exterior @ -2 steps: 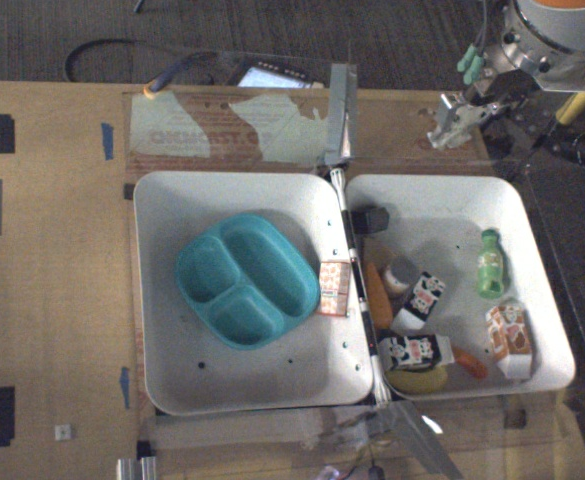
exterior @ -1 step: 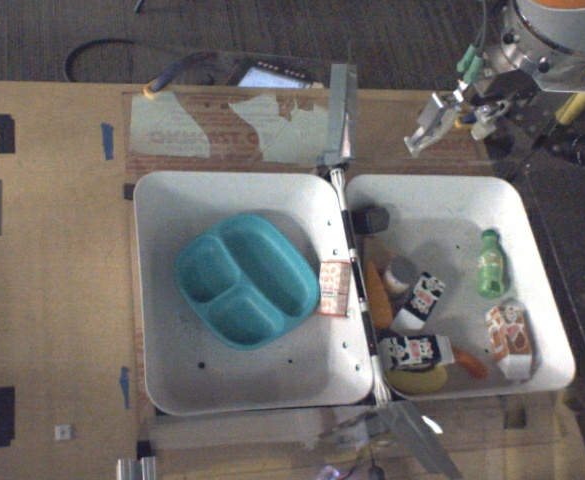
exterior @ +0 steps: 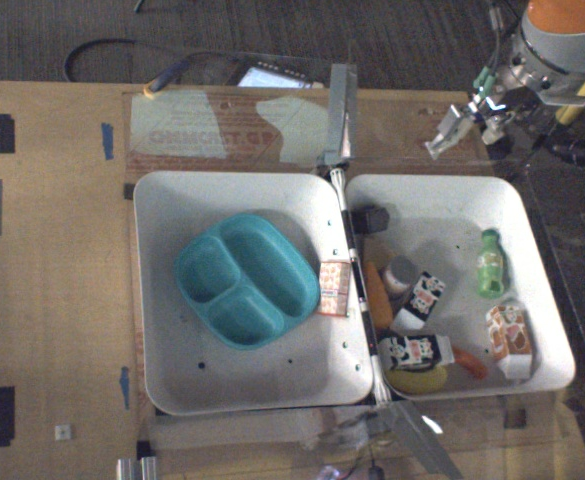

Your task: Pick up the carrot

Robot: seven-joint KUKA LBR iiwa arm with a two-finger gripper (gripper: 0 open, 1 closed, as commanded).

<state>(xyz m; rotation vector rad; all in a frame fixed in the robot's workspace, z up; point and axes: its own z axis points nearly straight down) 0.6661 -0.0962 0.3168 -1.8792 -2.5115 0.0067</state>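
Gripper (exterior: 452, 133) above bench behind right bin (exterior: 532, 228), fingers spread, nothing between them. Carrot (exterior: 376, 295) lies along right bin's left wall, beside cow-print carton (exterior: 419, 301). Second cow-print carton (exterior: 415, 350) on banana (exterior: 417, 379). Green bottle (exterior: 489, 264), orange-white carton (exterior: 510, 339) further right. Small box (exterior: 334, 288) leans on teal plate (exterior: 247, 280) in left bin (exterior: 162, 268); print unreadable.
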